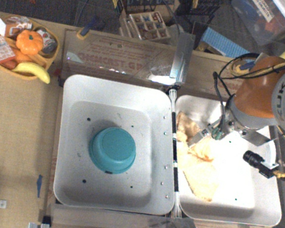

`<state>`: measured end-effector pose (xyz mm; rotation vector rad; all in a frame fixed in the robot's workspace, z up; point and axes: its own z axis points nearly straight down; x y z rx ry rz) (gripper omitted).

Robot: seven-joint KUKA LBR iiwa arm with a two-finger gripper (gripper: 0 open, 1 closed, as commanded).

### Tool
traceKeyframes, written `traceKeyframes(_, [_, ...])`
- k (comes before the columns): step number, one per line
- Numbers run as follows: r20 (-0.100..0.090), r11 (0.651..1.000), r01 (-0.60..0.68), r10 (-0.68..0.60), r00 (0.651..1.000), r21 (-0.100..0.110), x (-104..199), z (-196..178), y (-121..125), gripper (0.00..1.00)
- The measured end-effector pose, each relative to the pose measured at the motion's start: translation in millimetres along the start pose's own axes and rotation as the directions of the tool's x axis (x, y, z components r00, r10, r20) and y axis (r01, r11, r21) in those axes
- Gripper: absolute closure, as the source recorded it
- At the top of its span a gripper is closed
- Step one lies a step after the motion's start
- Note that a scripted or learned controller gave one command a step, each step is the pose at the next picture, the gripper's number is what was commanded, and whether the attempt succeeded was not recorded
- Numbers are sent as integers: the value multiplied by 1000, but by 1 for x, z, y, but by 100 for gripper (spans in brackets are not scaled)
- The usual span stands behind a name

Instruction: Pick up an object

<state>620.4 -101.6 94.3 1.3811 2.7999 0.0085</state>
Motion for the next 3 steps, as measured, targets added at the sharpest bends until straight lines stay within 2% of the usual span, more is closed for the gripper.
traceKeyframes(1, [-1, 981, -196, 196, 981, -2, 22, -1, -31, 0])
traceKeyframes(2, [-2, 980, -198, 198, 980, -4, 22, -11, -30, 100])
traceKeyframes(3, [-11, 991, -130, 130, 991, 13, 2, -91, 29, 100])
